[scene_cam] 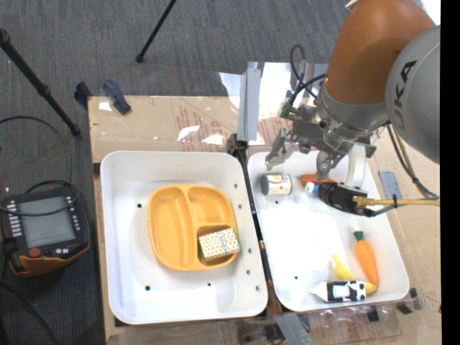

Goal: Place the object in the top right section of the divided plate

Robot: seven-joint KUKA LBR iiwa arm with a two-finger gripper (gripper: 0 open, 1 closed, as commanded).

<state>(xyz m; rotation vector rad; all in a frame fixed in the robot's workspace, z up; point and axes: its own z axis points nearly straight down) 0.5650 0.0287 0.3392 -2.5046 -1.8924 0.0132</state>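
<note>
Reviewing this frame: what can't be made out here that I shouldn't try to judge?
- Orange item behind the small can: mostly hidden by the gripper, identity unclear.
- Print on the patterned box in the yellow divided plate: too small to read.
- Black-and-white carton by the banana: label too small.
</note>
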